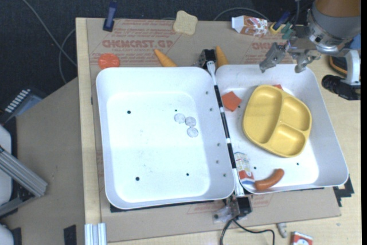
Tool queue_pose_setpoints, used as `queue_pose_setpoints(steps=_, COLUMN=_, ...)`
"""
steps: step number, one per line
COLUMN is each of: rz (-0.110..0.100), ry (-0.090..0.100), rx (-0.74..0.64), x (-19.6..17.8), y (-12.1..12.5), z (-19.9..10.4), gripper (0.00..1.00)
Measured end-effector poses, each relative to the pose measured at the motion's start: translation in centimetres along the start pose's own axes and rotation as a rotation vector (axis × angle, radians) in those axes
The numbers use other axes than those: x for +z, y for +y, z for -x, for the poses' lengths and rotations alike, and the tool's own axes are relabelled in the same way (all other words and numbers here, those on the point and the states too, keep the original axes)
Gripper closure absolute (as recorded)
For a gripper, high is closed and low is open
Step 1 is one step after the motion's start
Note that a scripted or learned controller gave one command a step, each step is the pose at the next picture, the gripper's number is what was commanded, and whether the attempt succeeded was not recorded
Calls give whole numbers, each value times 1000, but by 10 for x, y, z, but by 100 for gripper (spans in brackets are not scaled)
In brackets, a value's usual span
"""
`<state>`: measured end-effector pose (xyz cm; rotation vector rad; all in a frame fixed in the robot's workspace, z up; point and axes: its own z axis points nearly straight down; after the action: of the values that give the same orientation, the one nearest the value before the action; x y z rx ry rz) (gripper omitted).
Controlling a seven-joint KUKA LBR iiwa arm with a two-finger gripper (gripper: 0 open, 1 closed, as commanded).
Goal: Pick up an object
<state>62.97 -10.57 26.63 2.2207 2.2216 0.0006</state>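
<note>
Gripper: I see the two-finger gripper (285,60) hanging over the right bin's (327,123) far edge, fingers spread, nothing between them.
Yellow divided plastic plate (277,120): lies mid right bin, long axis running far-left to near-right.
Orange block (231,101): just left of the plate.
Brown sausage (269,179): near front wall, right end tipped toward the far side.
Left bin (155,135): three clear discs (187,124).

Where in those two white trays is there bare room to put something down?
The left bin is mostly bare around the small clear discs near its middle. The right bin is crowded: the yellow divided plate, orange block and sausage leave bare floor only at its near-right corner and far edge.
</note>
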Motion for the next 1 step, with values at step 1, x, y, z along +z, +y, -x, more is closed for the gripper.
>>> queue_pose_setpoints(steps=1, rz=1, ry=0, rx=2, x=164, y=-6, z=-2, gripper=0)
